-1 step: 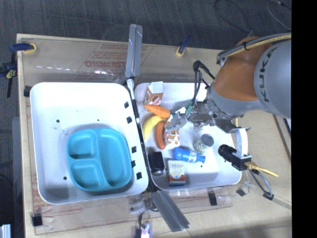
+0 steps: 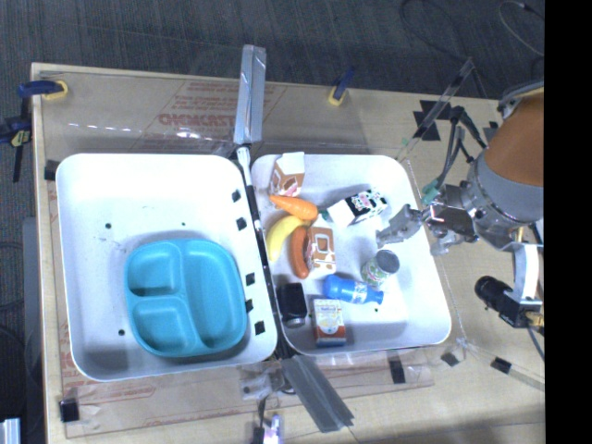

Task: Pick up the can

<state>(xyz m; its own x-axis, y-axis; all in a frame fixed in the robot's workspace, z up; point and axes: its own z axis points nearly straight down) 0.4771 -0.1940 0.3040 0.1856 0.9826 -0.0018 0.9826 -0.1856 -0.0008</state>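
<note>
In the right white bin [image 2: 421, 317], the small silver-topped can [image 2: 379, 268] lies beside a blue bottle [image 2: 350, 290]. The grey gripper [image 2: 400, 228] hovers just above it, holding nothing; its opening I cannot tell. The approach is in hand; next it must descend onto the can.

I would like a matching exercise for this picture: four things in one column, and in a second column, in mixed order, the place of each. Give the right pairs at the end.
Things:
1. blue tray
2. can
3. banana
4. gripper

Places:
A. in the right bin, just below the gripper
B. in the left bin
C. over the right bin, near its right wall
D. in the right bin, near its left wall, below the carrot

Pairs: 1-B, 2-A, 3-D, 4-C
</note>
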